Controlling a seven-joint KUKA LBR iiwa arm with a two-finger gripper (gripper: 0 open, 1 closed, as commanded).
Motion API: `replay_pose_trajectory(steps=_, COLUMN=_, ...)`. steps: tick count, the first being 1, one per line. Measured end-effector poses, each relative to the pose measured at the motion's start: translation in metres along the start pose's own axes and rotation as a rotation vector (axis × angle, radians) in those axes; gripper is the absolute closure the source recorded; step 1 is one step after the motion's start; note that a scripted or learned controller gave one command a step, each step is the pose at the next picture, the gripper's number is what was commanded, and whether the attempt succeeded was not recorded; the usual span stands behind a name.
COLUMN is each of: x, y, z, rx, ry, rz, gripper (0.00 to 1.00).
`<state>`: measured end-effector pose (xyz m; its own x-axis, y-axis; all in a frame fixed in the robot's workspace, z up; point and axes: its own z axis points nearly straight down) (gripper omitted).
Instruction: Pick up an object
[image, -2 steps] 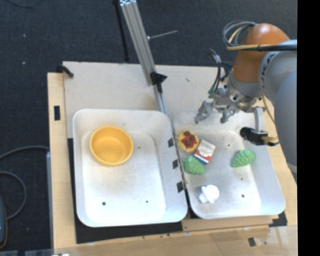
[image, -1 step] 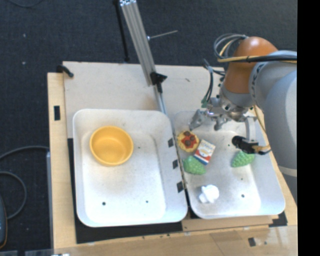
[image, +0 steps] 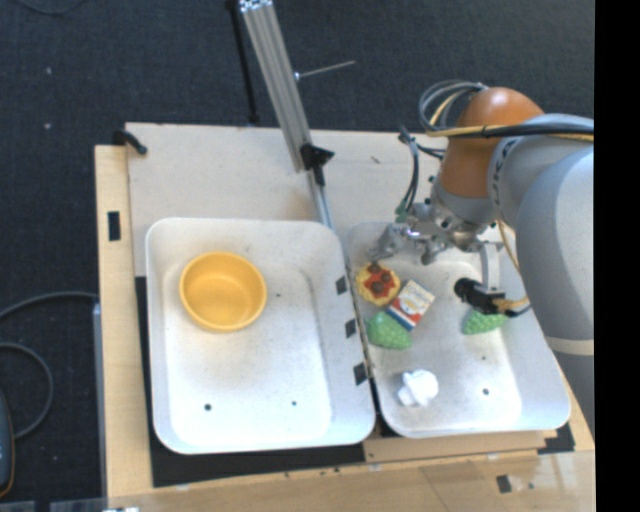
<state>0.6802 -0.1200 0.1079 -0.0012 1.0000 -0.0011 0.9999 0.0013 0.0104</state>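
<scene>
So the bench is a pale wooden board (image: 215, 175) sitting on dark speckled carpet (image: 100, 60). A ribbed silver metal pole (image: 285, 95) slants down from the top edge to a black clamp (image: 316, 157) near the board's back edge. A thin black cable (image: 30, 330) loops over the carpet on the left, and there's a small black clip (image: 134, 144) at the board's back-left corner.

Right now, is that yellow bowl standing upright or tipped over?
Upright. The yellow bowl sits in the left bin with its round opening facing up; its full rim and inside show, and nothing is in it.
</scene>
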Motion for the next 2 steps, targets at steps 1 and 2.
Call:
replay_pose_trajectory(steps=1, x=-0.001, y=-0.002, z=-0.006, rx=0.006, ry=-0.002, rz=-0.002, gripper=1.00)
replay_pose_trajectory(steps=2, x=0.008, y=0.003, z=-0.061, rx=0.003, ry=0.001, rz=-0.003, gripper=1.00)
